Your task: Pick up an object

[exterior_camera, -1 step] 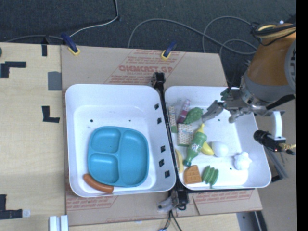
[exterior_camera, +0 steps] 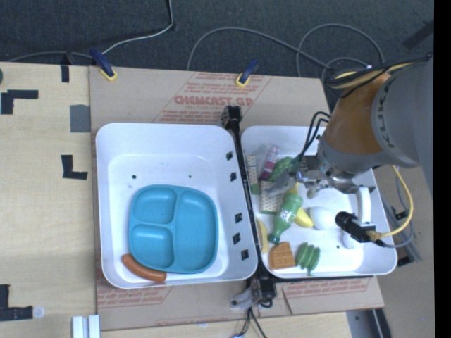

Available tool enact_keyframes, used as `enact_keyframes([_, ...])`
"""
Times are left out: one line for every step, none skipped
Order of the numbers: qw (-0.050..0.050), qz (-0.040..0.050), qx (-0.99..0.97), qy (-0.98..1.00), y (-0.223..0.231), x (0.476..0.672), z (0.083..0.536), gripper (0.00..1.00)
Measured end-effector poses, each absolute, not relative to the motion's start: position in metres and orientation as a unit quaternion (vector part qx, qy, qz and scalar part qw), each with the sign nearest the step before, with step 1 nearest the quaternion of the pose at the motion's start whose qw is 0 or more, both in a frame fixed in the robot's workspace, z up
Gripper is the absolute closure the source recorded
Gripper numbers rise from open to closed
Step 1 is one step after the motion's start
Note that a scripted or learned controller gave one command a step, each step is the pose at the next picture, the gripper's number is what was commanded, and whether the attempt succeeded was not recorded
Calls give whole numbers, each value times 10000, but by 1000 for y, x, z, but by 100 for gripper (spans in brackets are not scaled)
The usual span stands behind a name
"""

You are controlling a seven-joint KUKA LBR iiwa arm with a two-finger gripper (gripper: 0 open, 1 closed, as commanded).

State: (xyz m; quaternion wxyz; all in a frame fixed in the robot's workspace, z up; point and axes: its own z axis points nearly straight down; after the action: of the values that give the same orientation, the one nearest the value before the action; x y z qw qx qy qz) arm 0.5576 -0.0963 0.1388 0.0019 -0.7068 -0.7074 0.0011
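The arm (exterior_camera: pixel 373 125) reaches in from the right and bends down over the right bin (exterior_camera: pixel 373 263), its orange band and grey wrist covering much of that bin's upper half. The gripper (exterior_camera: pixel 304 178) sits low among the clutter near the bin's middle, but whether it is open or closed, or has hold of anything, cannot be told from this angle, since the wrist hides it. Just left of it lies a green bottle (exterior_camera: pixel 285 213), tilted, with its neck toward the lower left. A yellow piece (exterior_camera: pixel 304 220) touches the bottle's right side, and a white rounded thing (exterior_camera: pixel 320 217) lies just beside that. Above the bottle are a green leafy item (exterior_camera: pixel 280 167) and a purple-and-white packet (exterior_camera: pixel 268 162), close together near the bin's left wall. A tan patterned piece (exterior_camera: pixel 268 201) lies against that wall. Lower down sit an orange cracker-like block (exterior_camera: pixel 282 255) and, near it, a green ridged vegetable (exterior_camera: pixel 308 256). A black cable end (exterior_camera: pixel 350 225) hangs over the bin's right part. The left bin (exterior_camera: pixel 113 160) holds a blue divided plate (exterior_camera: pixel 173 229) with an orange sausage (exterior_camera: pixel 144 269) touching its lower left edge. Both bins rest on cardboard (exterior_camera: pixel 204 97) held by yellow-and-blue clamps (exterior_camera: pixel 103 65).
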Motion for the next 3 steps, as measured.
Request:
enact_keyframes([-39,-3,-7075,-7067,-101,592,90,0])
enact_keyframes([-72,-59,-7070,-7072,-102,572,91,0])
enact_keyframes([-72,-55,-7075,-7067,-96,549,90,0])
